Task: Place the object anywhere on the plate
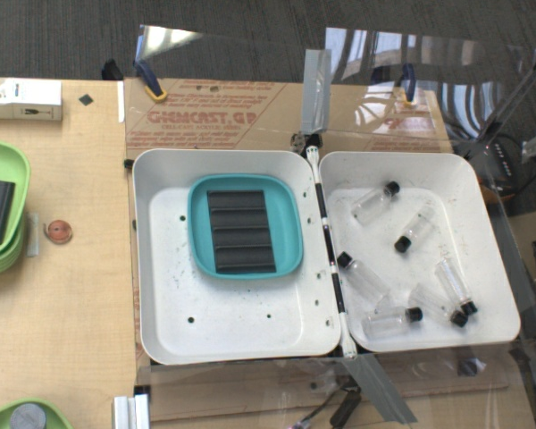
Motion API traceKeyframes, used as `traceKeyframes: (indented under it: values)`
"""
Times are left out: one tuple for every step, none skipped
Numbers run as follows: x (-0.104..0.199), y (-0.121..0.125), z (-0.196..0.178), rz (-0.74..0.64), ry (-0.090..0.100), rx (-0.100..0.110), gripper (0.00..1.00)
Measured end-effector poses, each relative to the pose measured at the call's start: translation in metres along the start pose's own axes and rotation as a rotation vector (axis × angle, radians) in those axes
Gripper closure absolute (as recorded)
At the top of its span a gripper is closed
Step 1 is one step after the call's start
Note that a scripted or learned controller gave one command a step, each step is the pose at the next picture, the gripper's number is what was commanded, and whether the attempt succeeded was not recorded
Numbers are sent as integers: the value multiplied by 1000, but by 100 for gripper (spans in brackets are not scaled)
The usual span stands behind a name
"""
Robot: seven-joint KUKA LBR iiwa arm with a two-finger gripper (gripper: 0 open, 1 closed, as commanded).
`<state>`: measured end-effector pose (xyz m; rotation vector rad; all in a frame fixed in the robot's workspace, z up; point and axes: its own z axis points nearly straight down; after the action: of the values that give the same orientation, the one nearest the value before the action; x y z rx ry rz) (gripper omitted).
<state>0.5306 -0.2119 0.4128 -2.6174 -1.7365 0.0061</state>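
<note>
A teal plate [246, 226] is seen lying in the left bin [161, 302], with a dark ribbed insert [241, 231] resting on its middle. The objects to be moved, several clear vials with black caps, are scattered across the right bin [482, 320]: one near the back [376, 201], one towards the middle [414, 231], one close to the divider between the bins [359, 273], and two near the front [395, 318] [453, 291]. No vial is found on the plate, so the task is judged to be at its very beginning: nothing has been picked, carried or set down. The state of the jaws cannot be told from this view. What is left, as far as can be judged, is the whole sequence: a vial is to be grasped in the right bin, lifted over the divider and released anywhere on the plate. The vials lie on their sides, so rolling may be expected at the grasp.
</note>
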Motion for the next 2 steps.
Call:
traceKeyframes:
  values:
    - [-4,-9,-27,165,0,0,0]
    - [-19,-49,-27,324,0,2,0]
